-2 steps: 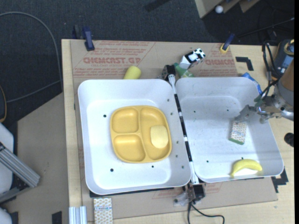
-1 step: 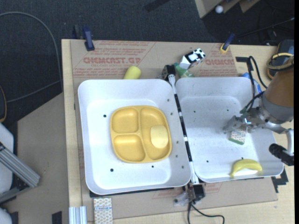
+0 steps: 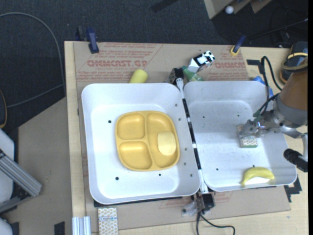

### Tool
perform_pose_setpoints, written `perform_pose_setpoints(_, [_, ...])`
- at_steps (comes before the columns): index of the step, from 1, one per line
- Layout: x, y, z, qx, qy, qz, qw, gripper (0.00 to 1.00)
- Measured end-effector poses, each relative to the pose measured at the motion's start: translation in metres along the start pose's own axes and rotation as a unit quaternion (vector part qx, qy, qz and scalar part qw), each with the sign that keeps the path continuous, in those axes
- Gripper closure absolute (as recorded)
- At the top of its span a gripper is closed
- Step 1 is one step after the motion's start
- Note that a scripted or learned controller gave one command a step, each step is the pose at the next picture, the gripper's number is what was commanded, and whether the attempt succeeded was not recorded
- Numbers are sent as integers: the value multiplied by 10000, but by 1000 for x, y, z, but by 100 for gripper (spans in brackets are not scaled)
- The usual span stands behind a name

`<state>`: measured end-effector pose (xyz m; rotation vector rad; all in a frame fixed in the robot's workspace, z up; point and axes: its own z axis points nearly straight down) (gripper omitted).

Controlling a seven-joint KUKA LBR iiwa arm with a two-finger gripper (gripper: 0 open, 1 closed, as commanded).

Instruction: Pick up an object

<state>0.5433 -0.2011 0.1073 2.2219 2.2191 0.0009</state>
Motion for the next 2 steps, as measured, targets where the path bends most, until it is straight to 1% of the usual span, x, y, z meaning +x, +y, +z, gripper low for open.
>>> perform_pose_setpoints(1, [46, 34, -63, -1, 2, -14, 10000, 100])
perform_pose_setpoints(2, [124, 18, -86, 19, 13, -14, 10000, 100])
